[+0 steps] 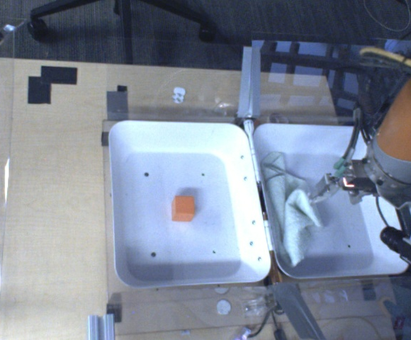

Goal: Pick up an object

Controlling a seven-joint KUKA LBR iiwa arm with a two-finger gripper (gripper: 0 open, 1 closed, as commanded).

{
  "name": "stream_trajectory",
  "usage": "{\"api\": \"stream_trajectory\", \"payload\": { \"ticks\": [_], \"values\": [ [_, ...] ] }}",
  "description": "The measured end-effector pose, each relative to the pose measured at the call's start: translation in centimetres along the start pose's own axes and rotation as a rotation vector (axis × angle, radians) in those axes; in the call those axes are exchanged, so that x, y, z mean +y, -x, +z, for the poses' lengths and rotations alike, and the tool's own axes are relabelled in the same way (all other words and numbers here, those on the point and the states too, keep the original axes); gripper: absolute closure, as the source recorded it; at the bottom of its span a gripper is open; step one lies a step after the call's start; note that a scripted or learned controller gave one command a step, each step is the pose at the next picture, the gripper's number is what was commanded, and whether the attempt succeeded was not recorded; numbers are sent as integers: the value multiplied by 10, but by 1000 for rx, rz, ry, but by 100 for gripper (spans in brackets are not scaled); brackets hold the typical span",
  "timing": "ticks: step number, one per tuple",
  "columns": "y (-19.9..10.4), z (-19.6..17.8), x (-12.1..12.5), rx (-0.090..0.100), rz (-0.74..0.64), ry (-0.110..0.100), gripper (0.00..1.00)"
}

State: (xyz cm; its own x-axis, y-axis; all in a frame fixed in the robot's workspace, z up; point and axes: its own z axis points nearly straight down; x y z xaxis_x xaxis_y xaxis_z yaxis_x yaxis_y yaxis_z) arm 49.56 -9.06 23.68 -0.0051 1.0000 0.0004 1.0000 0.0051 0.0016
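Note:
An orange cube (183, 208) lies near the middle of the left bin (131, 190). A crumpled pale grey cloth (295, 218) lies along the left side of the right bin (347, 246), against the wall between the two bins. My gripper (324, 190) reaches in from the right, low over the right bin. Its tip is at the cloth's raised upper right corner. I cannot make out whether it touches the cloth. The arm's orange band (406, 122) shows above the wrist at the right.
A metal divider post (248, 83) stands behind the seam between the bins. Cables (393, 57) run over the arm at the top right. Black tape marks (49, 82) sit on the wooden bench to the left.

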Motion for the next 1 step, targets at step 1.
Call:
{"api": "stream_trajectory", "payload": {
  "ticks": [1],
  "values": [
    [15,-20,-8,0,126,1,0]
  ]
}}
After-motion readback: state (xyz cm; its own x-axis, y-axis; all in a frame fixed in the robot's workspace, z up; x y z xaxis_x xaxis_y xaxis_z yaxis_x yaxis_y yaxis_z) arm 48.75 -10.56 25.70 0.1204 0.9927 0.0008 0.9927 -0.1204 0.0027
